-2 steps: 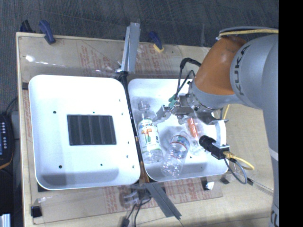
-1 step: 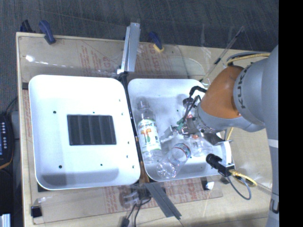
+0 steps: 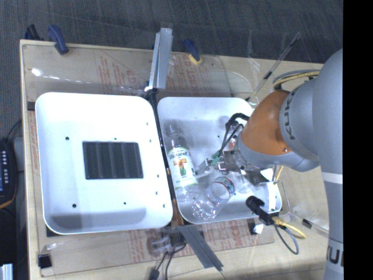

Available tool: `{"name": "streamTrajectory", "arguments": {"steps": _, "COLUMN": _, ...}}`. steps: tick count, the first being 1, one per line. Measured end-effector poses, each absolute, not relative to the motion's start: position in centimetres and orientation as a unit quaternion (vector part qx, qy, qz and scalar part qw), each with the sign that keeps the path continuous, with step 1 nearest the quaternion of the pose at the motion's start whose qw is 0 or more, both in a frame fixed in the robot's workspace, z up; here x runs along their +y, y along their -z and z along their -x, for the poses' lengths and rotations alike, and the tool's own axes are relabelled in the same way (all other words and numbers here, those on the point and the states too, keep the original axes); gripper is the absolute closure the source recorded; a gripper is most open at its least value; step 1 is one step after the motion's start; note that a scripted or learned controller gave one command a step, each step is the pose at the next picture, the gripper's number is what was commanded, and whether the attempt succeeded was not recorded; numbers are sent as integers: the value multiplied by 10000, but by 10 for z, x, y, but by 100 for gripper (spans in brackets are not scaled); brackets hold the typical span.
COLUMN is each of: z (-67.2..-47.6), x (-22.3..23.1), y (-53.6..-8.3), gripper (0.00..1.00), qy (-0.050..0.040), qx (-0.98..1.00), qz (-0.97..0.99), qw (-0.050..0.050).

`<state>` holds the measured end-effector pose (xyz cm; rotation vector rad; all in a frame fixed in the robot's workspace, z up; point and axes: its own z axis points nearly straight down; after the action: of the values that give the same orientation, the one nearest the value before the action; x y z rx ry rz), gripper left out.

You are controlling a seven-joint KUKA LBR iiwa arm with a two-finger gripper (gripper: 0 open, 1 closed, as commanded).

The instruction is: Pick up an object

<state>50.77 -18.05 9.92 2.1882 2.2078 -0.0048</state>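
Observation:
In the right bin [image 3: 195, 112], a clear plastic bottle [image 3: 180, 163] with a white, green and orange label lies along the left wall, cap toward the back. A clear plastic cup [image 3: 223, 188] lies on its side near the bin's front. Beside it, another clear crumpled piece [image 3: 203, 207] rests at the front wall. My gripper [image 3: 220, 161] is low inside this bin, just right of the bottle and right behind the cup. The orange wrist band and grey arm hide the bin's right side.
The left bin [image 3: 58, 121] holds a dark ribbed rectangular panel [image 3: 112, 160] at its middle. A metal bar [image 3: 159, 60] stands at the back between the two bins. Blue clamps [image 3: 57, 38] grip the bench's far edge.

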Motion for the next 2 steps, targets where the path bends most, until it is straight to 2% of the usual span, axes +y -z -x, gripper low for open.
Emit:
{"name": "streamTrajectory", "arguments": {"steps": 1, "z": -530, "x": -210, "y": -136, "gripper": 0, "qy": 1, "qx": 7423, "qz": -6700, "qw": -5}}
{"name": "streamTrajectory", "arguments": {"steps": 2, "z": -551, "x": -211, "y": -161, "gripper": 0, "qy": 2, "qx": 7716, "qz": -6361, "qw": -2}}
